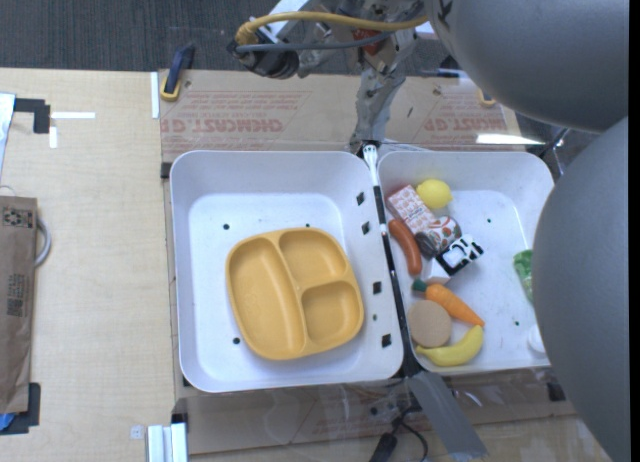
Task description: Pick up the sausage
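Arm [560,40] bulk looms over my view's top right, with the gripper [372,110] hanging above the seam where the 2 bins meet, and I cannot tell its state from here. Left bin [200,250] holds just 1 yellow divided plate [295,293], likely the drop-off spot, while the right bin [500,212] crowds the toy food together. Sausage [405,245] lies along that bin's left wall, touching the snack packet [412,208] and near the carrot [452,302], so I judge the pick not yet begun.
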Action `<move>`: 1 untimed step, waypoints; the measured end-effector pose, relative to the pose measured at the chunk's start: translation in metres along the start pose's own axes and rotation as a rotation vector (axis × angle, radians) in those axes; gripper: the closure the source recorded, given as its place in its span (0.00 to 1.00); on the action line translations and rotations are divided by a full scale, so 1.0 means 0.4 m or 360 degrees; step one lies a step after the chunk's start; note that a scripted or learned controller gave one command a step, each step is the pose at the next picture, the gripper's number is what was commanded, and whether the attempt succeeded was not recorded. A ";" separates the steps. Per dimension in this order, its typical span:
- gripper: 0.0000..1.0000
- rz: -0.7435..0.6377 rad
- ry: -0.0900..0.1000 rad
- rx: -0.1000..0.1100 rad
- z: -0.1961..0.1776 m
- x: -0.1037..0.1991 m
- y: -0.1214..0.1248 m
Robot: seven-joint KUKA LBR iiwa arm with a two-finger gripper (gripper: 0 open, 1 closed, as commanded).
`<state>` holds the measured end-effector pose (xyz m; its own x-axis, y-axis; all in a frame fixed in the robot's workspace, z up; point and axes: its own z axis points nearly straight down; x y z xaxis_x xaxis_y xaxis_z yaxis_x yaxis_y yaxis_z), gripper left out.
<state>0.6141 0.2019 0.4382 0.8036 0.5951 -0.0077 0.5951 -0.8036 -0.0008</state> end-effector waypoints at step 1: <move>0.00 0.0532 0.0003 -0.0002 -0.002 0.058 -0.036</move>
<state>0.6242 0.2274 0.4388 0.9544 0.2986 -0.0054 0.2986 -0.9544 0.0025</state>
